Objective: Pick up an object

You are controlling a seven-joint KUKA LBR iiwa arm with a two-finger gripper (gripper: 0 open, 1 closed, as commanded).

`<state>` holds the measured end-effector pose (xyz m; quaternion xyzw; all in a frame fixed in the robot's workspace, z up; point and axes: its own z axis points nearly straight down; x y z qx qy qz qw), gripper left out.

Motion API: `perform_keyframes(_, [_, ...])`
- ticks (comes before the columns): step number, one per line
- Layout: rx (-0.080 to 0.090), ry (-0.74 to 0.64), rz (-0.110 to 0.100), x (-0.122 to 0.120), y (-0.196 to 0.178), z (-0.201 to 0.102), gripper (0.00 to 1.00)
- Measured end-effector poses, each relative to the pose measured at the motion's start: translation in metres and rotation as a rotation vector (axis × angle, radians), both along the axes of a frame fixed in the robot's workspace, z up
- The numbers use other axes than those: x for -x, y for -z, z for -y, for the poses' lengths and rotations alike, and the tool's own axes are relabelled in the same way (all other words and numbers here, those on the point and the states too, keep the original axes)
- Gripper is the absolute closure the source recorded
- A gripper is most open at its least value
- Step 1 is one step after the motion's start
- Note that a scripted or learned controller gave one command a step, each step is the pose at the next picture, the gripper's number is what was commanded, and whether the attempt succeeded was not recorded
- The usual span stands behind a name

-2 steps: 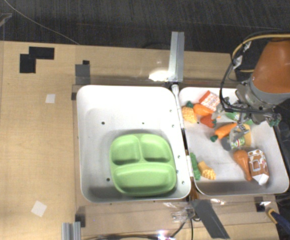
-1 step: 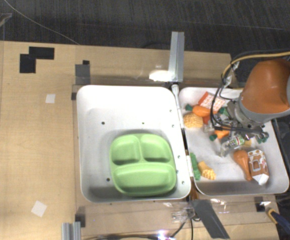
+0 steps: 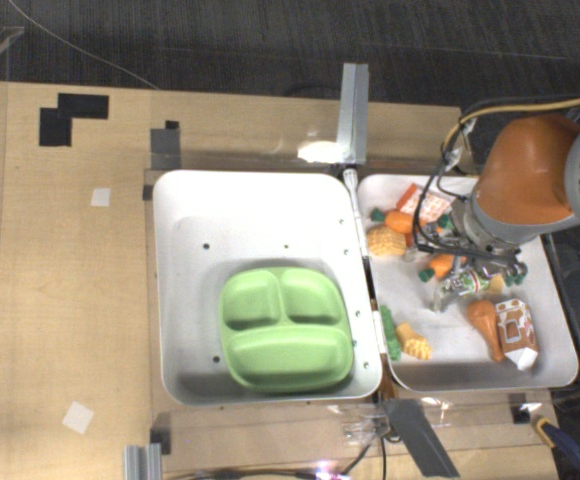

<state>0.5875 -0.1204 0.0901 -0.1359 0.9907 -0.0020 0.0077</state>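
Several small toy food items lie loose in the right bin (image 3: 555, 363), among them a corn cob (image 3: 415, 345) and an orange piece (image 3: 485, 326), while the gripper (image 3: 460, 280) hangs low among them. Whether it grips anything, I cannot tell. By my judgement, nothing is lifted yet, so the pick remains undone.

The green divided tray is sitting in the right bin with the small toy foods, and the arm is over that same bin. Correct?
Not quite. The camera view shows the green divided tray in the left bin, alone. The small toy foods lie in the right bin, and the arm is over that right bin.
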Motion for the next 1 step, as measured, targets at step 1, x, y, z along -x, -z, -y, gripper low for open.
perform_keyframes(1, [0.002, -0.056, 0.002, 0.0012, -0.0003, -0.0146, 0.00])
